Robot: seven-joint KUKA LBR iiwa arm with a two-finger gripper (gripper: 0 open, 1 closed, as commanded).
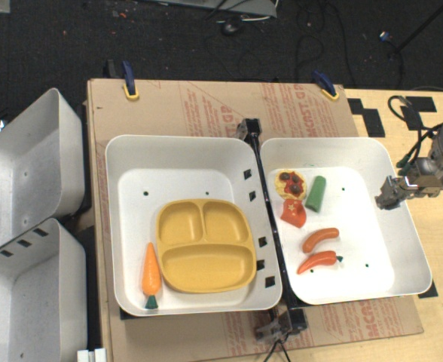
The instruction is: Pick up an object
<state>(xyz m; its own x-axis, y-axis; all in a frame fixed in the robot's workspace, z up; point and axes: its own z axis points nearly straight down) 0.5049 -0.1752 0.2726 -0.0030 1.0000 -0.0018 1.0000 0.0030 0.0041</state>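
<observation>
In the right bin (372, 277) lie a pizza slice toy (290, 182), a green cucumber (316, 192), a red pepper wedge (294, 213), a sausage (320, 238) and a red chili (316, 261). The left bin (131, 164) holds a yellow divided plate (205, 245) and, beside it on the left, an orange carrot (151, 271). My gripper (391, 196) hangs at the right bin's right rim, well to the right of the toys, with nothing visible between its fingers.
The two bins sit on a cardboard sheet (206, 108) held by clips. Two more white bins (25, 202) stand off the bench to the left. Cables (410, 115) trail at the right behind the arm.
</observation>
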